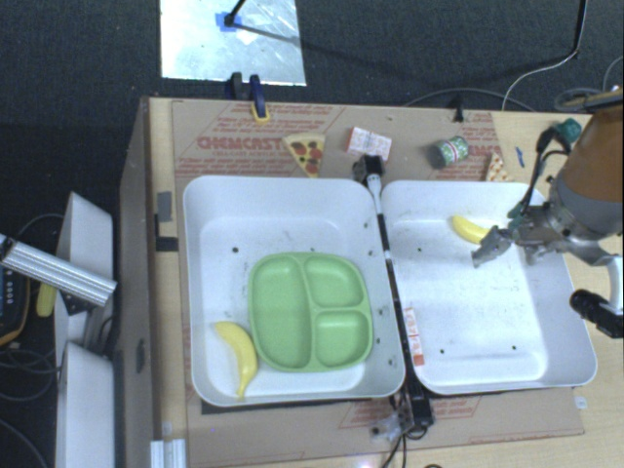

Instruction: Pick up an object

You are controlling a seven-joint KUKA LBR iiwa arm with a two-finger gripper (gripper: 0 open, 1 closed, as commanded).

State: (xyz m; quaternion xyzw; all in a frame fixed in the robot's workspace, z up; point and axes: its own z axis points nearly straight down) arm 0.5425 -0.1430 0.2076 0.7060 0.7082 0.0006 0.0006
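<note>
The grey arm with its orange band reaches in over the right shallow white bin (487,359), its tool (495,246) low above the bin floor. Whether the tool is released or clenched I cannot tell. A small yellow banana-shaped piece (468,228) lies on the floor near the bin's back wall, just beside the tool's tip. In the left white bin (224,213) sits a green divided plastic plate (310,310), with a yellow toy banana (239,355) touching its lower-left edge.
</note>
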